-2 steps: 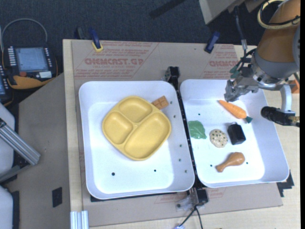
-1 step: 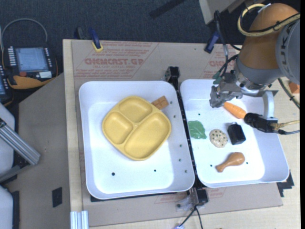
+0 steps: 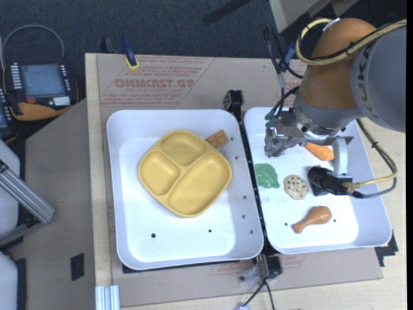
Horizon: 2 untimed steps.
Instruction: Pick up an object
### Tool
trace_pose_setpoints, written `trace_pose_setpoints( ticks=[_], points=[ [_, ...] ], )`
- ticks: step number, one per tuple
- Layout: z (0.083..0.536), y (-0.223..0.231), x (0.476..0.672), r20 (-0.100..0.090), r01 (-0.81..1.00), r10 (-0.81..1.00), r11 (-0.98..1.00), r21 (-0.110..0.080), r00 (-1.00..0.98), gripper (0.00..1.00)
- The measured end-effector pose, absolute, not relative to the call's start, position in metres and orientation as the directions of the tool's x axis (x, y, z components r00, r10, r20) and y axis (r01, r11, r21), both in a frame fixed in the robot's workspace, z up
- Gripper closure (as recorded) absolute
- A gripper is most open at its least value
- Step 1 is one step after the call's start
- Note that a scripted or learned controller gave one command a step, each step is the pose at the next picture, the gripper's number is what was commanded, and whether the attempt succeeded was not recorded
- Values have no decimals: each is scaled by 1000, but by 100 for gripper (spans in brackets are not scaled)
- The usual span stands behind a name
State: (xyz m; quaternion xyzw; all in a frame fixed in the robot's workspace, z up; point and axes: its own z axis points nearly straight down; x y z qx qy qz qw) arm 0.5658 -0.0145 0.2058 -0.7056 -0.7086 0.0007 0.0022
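My gripper (image 3: 277, 148) hangs low over the back left part of the right bin (image 3: 371, 221), pointing down at bare white floor. An orange carrot piece (image 3: 321, 152) lies just to its right, partly under the wrist. In front of the gripper lies a green leafy piece (image 3: 266, 175), a small gap away. A speckled round cookie (image 3: 295, 186) sits beside the green piece. Nearer the front lies a brown chicken drumstick (image 3: 312, 219). Nothing shows between the gripper's tips.
The left bin (image 3: 122, 192) holds a yellow divided plate (image 3: 185, 172) with a small brown block (image 3: 217, 138) at its back right edge. A black fitting with a yellow cable (image 3: 326, 180) hangs from the arm over the right bin. The arm's body covers the bin's back right.
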Motion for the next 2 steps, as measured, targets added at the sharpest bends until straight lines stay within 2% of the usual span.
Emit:
trace_pose_setpoints(
  ticks=[1,2],
  points=[
    [202,35,541,2,1000,1000,4,-4,-4,100],
    [223,77,515,3,1000,1000,5,-2,-5,100]
  ],
)
